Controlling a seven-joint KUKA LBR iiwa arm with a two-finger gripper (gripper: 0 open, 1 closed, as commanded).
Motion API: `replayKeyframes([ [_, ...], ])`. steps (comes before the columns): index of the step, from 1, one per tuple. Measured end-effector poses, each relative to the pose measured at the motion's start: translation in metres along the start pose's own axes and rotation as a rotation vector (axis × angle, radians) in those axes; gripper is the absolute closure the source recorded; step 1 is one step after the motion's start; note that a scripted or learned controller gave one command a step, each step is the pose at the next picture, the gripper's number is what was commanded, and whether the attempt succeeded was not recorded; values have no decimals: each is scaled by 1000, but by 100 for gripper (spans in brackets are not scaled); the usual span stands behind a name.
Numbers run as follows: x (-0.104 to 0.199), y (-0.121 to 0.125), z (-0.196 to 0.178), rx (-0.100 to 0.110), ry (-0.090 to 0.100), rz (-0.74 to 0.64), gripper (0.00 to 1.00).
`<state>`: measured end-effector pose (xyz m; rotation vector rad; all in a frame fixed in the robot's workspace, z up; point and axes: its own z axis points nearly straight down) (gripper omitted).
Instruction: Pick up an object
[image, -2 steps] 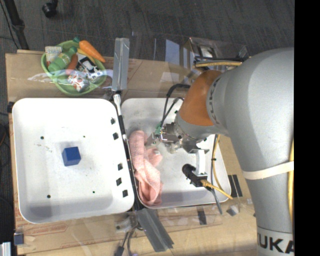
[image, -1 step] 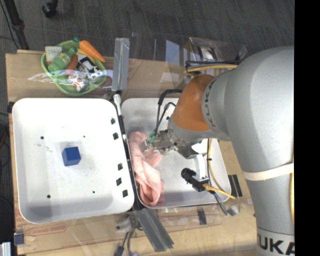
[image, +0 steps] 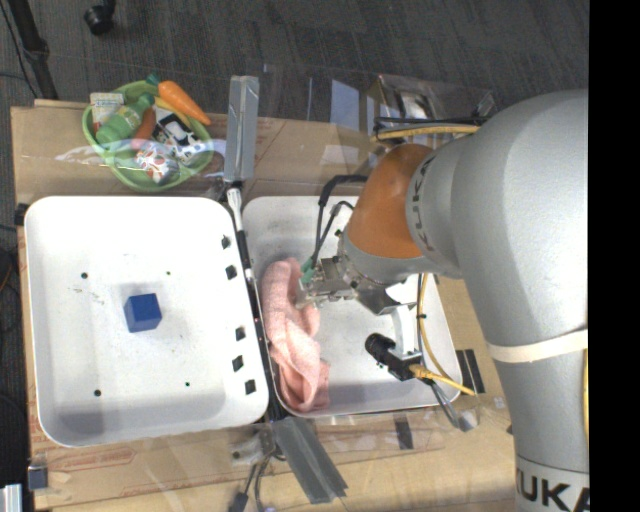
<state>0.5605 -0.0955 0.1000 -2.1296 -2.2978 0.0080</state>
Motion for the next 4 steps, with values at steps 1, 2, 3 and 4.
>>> replayKeyframes([
  [1,-57,-12,-66,-8,-2,-18,100],
  [2,-56,-12,-66,-8,-2,-18,0],
  [3,-69,42,8,-8,-3,-19,0],
  [4,-93,64,-73,-11,-6,-324,0],
])
